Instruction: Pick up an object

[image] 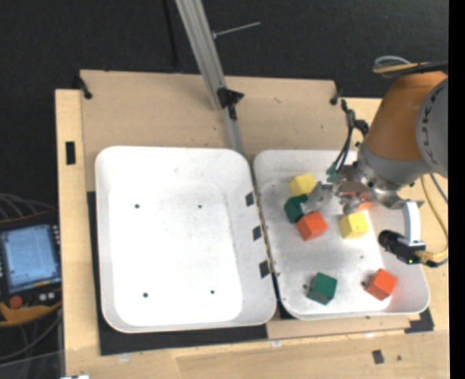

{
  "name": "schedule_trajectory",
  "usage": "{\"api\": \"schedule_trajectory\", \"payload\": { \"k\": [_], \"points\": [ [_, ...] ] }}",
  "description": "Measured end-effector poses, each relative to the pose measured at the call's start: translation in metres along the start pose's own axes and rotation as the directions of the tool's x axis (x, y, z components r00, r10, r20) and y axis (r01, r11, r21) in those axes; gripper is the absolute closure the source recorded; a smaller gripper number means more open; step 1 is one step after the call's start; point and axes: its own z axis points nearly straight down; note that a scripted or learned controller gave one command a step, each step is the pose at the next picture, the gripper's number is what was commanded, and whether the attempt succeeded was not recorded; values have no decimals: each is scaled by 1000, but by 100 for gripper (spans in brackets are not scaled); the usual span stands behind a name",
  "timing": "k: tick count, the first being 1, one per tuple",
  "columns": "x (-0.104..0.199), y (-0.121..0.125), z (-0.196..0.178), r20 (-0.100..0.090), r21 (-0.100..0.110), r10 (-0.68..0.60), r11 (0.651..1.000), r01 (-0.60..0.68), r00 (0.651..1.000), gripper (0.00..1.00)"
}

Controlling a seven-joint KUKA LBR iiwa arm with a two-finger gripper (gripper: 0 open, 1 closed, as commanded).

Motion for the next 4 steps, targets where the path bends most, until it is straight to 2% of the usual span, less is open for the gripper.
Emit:
{"api": "schedule_trajectory", "payload": {
  "k": [2, 3, 4],
  "points": [
    [-3, 0, 76, 1, -4, 0, 1000, 0, 1000, 0],
    [-4, 1, 64, -2, -10, 6, 1000, -6, 1000, 100],
    [-10, 7, 18, -2, -9, 1, 1000, -1, 1000, 100]
  ]
}}
